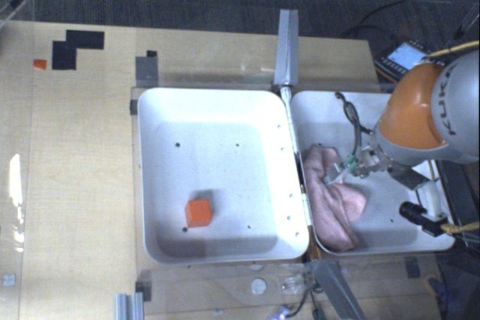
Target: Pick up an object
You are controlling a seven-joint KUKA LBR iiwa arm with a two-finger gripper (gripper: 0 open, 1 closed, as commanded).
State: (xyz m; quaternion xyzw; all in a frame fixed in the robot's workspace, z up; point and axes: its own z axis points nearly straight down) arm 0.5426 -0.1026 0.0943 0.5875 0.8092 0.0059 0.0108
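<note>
Camera view: two-finger claw [339, 170] sits low in the right white bin [390, 232], at the top edge of the crumpled pink cloth [332, 198], which lies just below and left of it against the bin's left wall. Cannot tell how the claw is set; too small and blurred. Small orange foam cube [199, 213] lies far left of the claw in the left white bin [217, 116]. Judgement: nothing lifted yet; grasp and raise remain.

Partial dark letters "KU" on the grey arm [459, 97], beside its orange band.
</note>
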